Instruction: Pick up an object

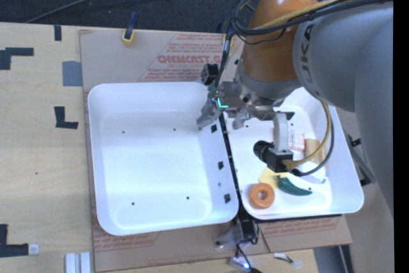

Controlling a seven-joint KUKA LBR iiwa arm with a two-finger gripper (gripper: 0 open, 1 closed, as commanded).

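A sheet of brown cardboard (179, 61) lies on the bench (38, 156), with a small yellow and blue clip (129, 32) at its far left corner. On the cardboard the left bin (153, 163) sits edge to edge with the right bin (342, 198). The claw (222, 117) hangs over the rims where the two bins meet, towards their far edge; its fingers (206, 117) are spread to either side of that join, with nothing between them. The things to pick all lie in the right bin, apart from the claw. An orange ring (261, 195) rests near the near left corner. A yellow piece (268, 176) lies just beyond it, and a dark green curved piece (294, 187) beside that. A white packet with red print (295, 139) lies farther back, mid-bin. The grey arm (345, 41) reaches in from the right.
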